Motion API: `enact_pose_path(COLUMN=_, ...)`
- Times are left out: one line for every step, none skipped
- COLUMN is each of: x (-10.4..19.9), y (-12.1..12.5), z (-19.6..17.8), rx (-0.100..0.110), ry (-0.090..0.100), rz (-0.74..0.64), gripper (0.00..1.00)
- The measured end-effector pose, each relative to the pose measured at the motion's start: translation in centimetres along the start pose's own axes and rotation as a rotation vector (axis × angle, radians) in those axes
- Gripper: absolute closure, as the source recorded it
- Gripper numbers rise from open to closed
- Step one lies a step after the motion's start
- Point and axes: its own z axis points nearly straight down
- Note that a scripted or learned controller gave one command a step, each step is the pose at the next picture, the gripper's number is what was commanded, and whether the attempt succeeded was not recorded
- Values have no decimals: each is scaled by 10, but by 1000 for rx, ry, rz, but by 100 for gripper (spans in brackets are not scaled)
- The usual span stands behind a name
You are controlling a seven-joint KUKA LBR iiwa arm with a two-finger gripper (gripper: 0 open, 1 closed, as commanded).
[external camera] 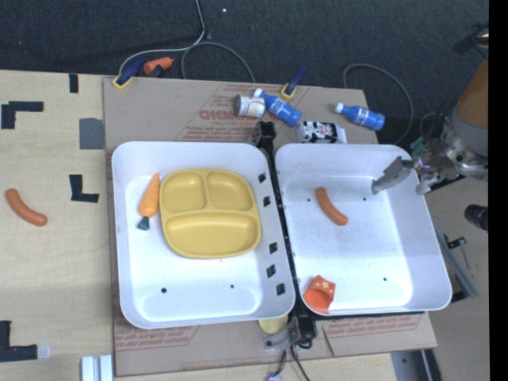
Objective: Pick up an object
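Gripper hangs at the right bin's upper right rim, its two fingers spread apart with nothing between them.

From largest to smallest: two white bins sit side by side; the left bin carries one yellow divided plate with one toy carrot just beside its left edge, while the right one holds one toy sausage near its upper middle and one small red-orange piece at its lower left corner. A second sausage lies well apart on the bench at far left, and two blue-and-white bottles lie behind the bins. The nearest target is probably the sausage in the right bin: move left over it, turn the fingers to straddle its narrow width, then descend fully before closing.
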Motion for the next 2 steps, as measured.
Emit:
enact_pose_path(x=33, y=5, z=162, rx=-5, ry=-4, rz=-1, gripper=0)
enact_pose_path(x=84, y=68, z=156, rx=-8, ry=-1, rz=-6, gripper=0)
